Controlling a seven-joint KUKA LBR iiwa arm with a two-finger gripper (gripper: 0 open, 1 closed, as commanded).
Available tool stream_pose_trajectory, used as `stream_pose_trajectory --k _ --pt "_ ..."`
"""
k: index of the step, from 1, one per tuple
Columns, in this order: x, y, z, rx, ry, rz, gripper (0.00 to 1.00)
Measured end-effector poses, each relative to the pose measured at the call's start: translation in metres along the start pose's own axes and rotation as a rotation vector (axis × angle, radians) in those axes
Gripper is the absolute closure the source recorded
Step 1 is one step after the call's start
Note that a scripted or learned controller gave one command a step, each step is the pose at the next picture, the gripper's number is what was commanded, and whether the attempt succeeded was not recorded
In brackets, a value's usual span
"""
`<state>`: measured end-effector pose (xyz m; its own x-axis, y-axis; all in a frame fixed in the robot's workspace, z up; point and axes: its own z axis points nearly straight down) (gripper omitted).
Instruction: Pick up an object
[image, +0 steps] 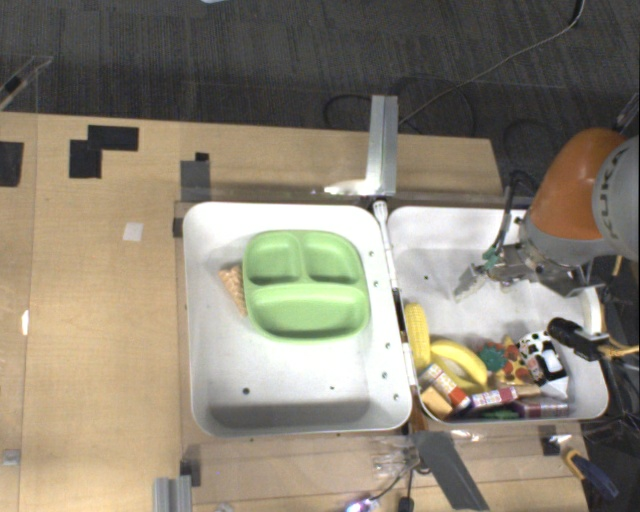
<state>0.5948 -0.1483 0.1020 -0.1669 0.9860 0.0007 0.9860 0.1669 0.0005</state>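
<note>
Your gripper (490, 270) hangs over the bare floor at the middle of the shallow white right-hand bin (440, 240). It is apart from everything loose, and from this slant you cannot tell how wide the claw stands.

The things to pick lie in a heap along that bin's near wall, probably because they slid or were tipped there. Among them are a yellow plastic corn cob (417, 335) against the divider, a yellow toy banana (462, 362) just beside it, and a small black-and-white cow figure (538, 352) further right.

The shallow white left-hand bin (215, 330) bears a green three-compartment plastic plate (303, 283), with a tan woven piece (233, 288) tucked under its left edge.

By my judgement no grasp has begun. The corn cob is your easiest choice, since it lies at the heap's edge with open floor on its far side.
</note>
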Motion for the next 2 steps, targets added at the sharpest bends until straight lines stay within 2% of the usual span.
stream_pose_trajectory --k 1,2 --pt "-0.004 -0.061 0.01 -0.017 -0.008 -0.146 0.0" --pt "0.0 -0.101 0.009 -0.023 -0.015 -0.423 0.0"
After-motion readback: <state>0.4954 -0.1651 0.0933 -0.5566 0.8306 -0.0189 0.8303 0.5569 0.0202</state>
